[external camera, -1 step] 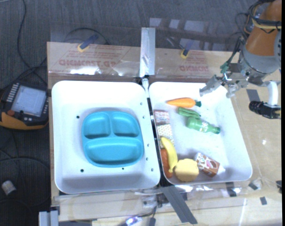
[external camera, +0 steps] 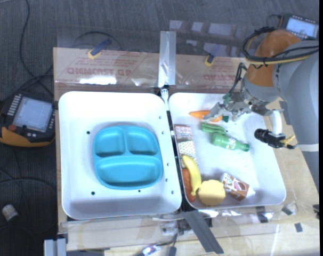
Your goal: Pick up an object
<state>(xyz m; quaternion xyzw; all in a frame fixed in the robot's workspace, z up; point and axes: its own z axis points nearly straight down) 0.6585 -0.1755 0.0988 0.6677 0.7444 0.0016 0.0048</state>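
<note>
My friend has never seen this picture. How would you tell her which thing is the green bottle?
Look in the right bin, the one full of toy food, not the one holding the blue tray. Near its middle, below the gripper and the carrot, lies the green bottle on its side. It is the only thing there that is bright green with a white label.

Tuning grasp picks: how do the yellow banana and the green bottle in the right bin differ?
The curved yellow banana lies by the right white bin's left wall, touching the yellow lemon-like fruit; the straight green bottle lies mid-bin, touching nothing. The banana runs more up-down, the bottle more left-right. Both lie flat in that bin.
</note>
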